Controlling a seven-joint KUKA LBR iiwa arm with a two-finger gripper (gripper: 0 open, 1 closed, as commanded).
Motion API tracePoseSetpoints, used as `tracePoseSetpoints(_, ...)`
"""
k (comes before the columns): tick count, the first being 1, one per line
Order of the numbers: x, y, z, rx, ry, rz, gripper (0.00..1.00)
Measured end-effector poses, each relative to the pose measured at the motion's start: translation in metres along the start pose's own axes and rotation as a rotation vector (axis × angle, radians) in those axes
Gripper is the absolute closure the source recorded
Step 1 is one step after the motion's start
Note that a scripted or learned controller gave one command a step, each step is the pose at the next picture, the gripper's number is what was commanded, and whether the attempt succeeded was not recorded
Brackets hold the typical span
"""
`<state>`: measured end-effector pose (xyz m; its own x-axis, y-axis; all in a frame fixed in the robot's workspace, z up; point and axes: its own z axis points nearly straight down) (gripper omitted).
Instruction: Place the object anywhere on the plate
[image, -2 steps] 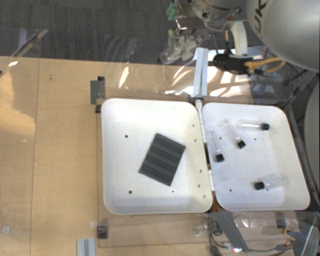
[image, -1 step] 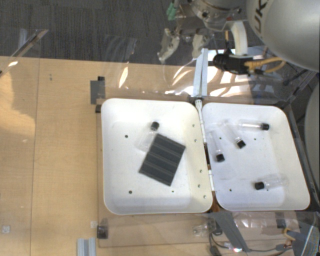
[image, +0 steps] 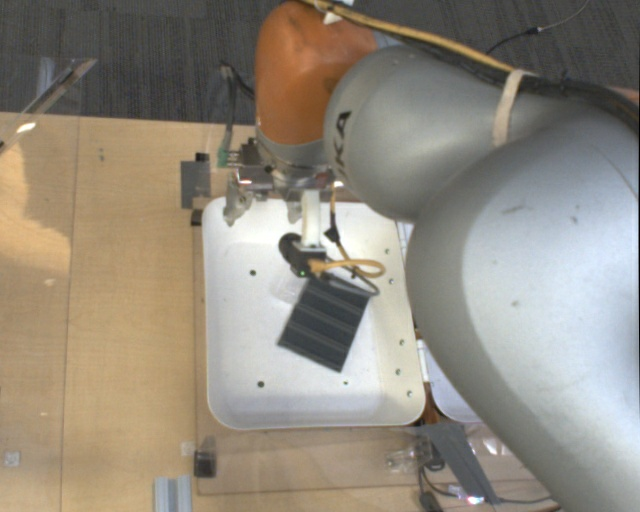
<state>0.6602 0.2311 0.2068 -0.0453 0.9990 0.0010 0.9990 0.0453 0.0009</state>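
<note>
Dark lettering (image: 341, 135) is showing on the grey arm (image: 520, 250), too slanted to read. The arm is covering most of the right bin (image: 450, 402). The gripper (image: 300, 212) is hanging over the left bin (image: 240, 390); whether it is spread or closed cannot be told. The dark ribbed slab (image: 322, 322) is lying tilted mid-bin, just beneath it.

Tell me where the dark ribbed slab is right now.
In the camera view, the dark ribbed slab lies flat and askew in the left white bin, right of its middle, just below the hand in the picture.
</note>
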Motion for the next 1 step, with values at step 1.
tracePoseSetpoints(1, -0.0009, -0.0046, 0.1079, -0.002, 0.002, 0.455, 0.0)
